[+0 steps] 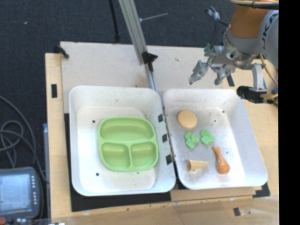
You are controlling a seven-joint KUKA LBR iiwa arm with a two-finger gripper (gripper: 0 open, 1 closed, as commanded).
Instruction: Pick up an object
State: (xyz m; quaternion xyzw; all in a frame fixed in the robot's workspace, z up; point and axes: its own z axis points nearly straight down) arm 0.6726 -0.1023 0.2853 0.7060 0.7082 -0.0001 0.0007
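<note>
The right bin [243, 125] holds a round tan bun [187, 119], two green leafy pieces [198, 138], an orange carrot [221, 161] and a tan ice-cream cone [197, 164]. My gripper [208, 75] hangs above the back rim of the right bin, up and to the right of the bun. Its two fingers are spread apart with nothing between them.
The left bin [84, 102] carries a green divided plate [128, 143]. A slanted metal pole [133, 25] rises behind the bins, ending in a black clamp [149, 57]. The bare bench [103, 64] stretches behind both bins.
</note>
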